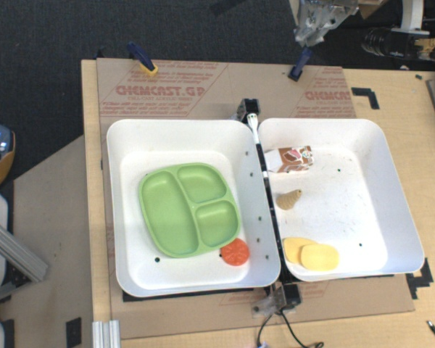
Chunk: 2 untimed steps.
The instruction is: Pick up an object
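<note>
the metal two-finger gripper [309, 35] hangs high at the top of the view, above the bench's far edge and well apart from both bins, its fingers drawn to a narrow point with nothing between them. down in the right shallow white bin [391, 194], along its left side, sit a small brown-and-white printed packet [295, 158], a tan lumpy piece [288, 199] and a flat yellow piece [311, 254] (front corner, that one). the left shallow white bin [123, 194] carries a green three-compartment plastic plate [189, 209] with a small round orange-red object [235, 252] just beside its front right edge.
</note>
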{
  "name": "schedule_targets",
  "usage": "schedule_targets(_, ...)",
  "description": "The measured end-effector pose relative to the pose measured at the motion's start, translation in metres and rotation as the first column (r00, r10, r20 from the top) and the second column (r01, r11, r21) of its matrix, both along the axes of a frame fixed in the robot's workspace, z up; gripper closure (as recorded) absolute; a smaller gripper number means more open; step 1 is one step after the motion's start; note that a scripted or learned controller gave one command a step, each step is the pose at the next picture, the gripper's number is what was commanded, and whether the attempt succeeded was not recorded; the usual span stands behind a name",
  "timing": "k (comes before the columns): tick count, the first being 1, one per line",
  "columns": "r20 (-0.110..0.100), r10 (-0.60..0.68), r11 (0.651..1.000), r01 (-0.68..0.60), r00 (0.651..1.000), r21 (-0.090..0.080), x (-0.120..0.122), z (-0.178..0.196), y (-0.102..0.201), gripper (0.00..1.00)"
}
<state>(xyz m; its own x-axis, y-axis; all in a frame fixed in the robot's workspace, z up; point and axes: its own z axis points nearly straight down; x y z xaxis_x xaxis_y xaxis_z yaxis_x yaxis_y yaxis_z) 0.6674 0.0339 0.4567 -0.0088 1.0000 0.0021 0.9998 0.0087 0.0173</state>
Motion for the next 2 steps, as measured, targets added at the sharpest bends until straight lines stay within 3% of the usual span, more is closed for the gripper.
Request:
schedule_targets(1, -0.008, 0.006, 1.0, -0.006, 1.0, 0.004, -0.023, 0.05, 0.124, 1.0)
schedule_targets(2, -0.009, -0.015, 1.0, 0.015, 1.0, -0.004, -0.015, 0.081, 0.053, 1.0)
